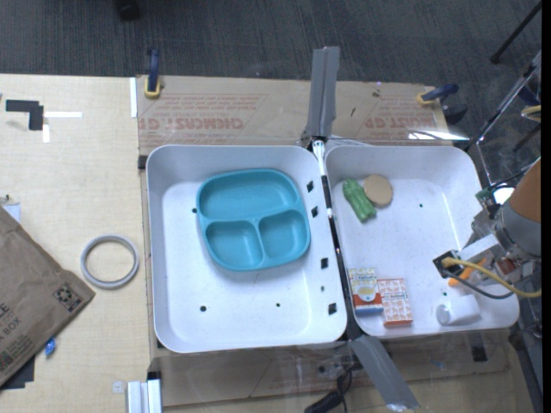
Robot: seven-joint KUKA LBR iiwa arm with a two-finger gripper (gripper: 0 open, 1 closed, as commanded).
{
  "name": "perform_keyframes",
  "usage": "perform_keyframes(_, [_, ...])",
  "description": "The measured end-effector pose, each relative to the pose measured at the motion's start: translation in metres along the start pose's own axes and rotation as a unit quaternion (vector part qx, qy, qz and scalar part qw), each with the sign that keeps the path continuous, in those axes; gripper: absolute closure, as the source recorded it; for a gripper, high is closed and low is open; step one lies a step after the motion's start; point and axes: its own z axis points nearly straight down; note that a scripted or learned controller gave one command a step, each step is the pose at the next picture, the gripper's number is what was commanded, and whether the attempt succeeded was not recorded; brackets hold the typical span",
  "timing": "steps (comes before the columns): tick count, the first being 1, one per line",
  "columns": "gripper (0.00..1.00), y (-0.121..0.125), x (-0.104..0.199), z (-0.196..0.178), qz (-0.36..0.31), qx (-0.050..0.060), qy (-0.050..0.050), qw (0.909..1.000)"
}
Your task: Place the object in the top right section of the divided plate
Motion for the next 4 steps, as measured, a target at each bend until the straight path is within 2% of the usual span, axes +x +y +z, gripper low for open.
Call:
perform_keyframes(1, [1.00,0.021,0.072,0.003,0.006,0.003,-0.004,1.0000])
perform_keyframes(2, [1.00,-0.002,0.000,0.001,0.045,0.002,-0.001,0.9990])
perform_keyframes(3, [1.00,-0.006,-0.009,-0.092,0.043,-0.005,-0.015,0.9990])
perform_keyframes(4, [1.00,0.009,0.008,0.012,0.052,0.002,-0.014,0.9985])
